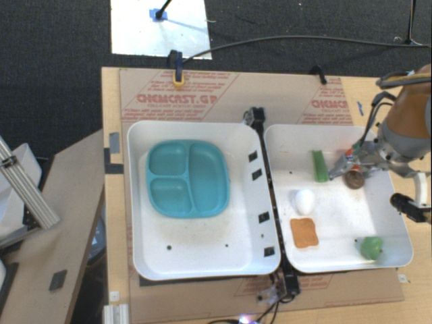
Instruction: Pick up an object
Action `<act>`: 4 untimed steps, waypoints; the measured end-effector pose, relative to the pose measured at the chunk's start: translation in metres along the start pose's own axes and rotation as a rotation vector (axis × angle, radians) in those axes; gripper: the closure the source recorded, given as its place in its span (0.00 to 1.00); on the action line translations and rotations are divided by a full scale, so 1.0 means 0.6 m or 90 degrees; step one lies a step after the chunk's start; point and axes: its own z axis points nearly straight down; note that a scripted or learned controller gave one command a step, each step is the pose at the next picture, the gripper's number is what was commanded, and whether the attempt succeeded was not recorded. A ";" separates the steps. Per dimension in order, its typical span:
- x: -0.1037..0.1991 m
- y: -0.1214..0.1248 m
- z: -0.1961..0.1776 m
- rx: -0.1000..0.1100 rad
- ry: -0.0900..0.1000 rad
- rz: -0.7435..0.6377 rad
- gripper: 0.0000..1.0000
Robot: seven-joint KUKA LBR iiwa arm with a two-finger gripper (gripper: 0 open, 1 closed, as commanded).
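On the surface (202, 86) two white bins stand side by side. Inside the left bin (196, 262) lies a teal plate (187, 179) with three compartments, a little toward the far left part of the bin.

At the right bin (337, 140) the arm (410, 113) reaches in from the right edge, grey with an orange band above the wrist. Its pincer (354, 169) is low over the far right part of this bin. Just at its tip is a small brown round object (355, 179), but I cannot tell if the pincer is apart or together, or if it really grips this object.

Near the pincer, to its left, a green stick (319, 165) lies along the bin floor, pointing from far to near. Closer to the camera and a little left is a white egg (304, 200), and just below it, nearly touching, an orange square (304, 233). A green ball (371, 248) sits in the near right corner of the same bin, well apart from the other things.

Behind the surface a white sheet (160, 15) lies on the dark floor.
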 end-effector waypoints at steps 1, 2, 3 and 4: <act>-0.001 0.003 -0.023 -0.004 -0.002 0.000 1.00; 0.005 0.002 -0.130 -0.006 -0.002 -0.002 1.00; 0.004 0.005 -0.221 -0.006 -0.002 -0.003 1.00; 0.086 0.006 -0.200 -0.001 0.001 -0.005 1.00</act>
